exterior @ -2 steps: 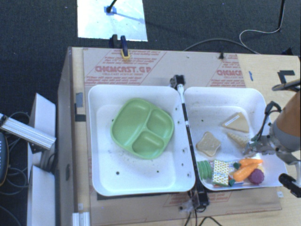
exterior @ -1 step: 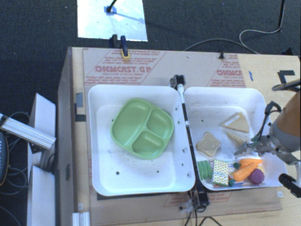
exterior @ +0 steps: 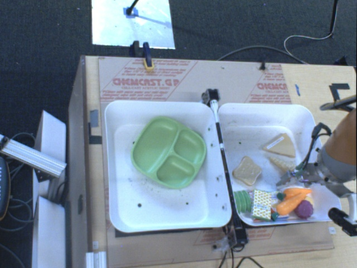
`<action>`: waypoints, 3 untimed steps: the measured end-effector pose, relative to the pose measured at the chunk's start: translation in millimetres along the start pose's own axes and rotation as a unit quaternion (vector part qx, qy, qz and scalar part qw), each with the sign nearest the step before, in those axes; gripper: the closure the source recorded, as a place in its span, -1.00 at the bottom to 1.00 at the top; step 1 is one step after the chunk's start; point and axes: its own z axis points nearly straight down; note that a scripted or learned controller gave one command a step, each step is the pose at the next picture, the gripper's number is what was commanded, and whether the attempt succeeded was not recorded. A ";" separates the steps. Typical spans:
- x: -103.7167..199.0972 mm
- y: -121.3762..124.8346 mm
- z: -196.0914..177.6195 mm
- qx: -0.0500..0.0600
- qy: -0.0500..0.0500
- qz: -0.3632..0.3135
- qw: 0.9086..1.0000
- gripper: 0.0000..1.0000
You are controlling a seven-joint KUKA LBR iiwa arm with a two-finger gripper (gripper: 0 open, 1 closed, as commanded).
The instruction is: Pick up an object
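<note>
Over the right bin [exterior: 262, 113], the end effector [exterior: 294, 175] is hovering low beside the toy carrot [exterior: 289, 201], apparently lining up a grasp; whether it is spread or pressed together, I cannot tell. Nothing is visibly pinched.

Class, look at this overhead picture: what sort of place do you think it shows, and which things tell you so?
Probably a robotics lab test bench. Two white bins sit on taped-down sheeting, toy food such as a carrot lies in the right one, and a grey robot arm reaches in.
</note>
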 end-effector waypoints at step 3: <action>0.0 0.0 0.0 0.000 0.000 0.000 1.000 -1.00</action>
